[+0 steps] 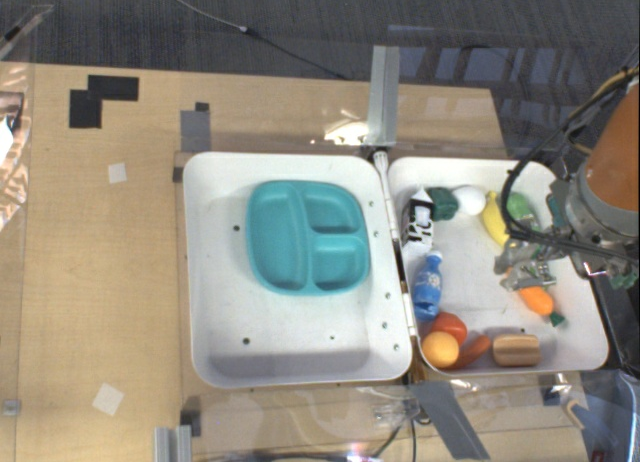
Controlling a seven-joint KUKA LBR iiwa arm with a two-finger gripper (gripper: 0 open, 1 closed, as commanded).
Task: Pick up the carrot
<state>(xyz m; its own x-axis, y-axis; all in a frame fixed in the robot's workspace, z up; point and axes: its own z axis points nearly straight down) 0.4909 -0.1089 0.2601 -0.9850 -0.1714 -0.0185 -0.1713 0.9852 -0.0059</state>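
Note:
The carrot (538, 300), short and orange with a small green end at its lower right, lies near the right wall of the right bin (470, 250). My gripper (524, 270) hangs just above and to the left of it, close over its upper end. The arm comes in from the right edge, with its orange band (612, 158) above. The carrot rests on the bin floor and is not lifted.
The right bin also holds a banana (495, 218), a green piece (520, 207), a white ball (467, 198), a blue bottle (428, 285), a tomato (450, 327), an orange (440, 350) and a brown bun (515, 350). A teal divided plate (307, 237) sits in the left bin (220, 330).

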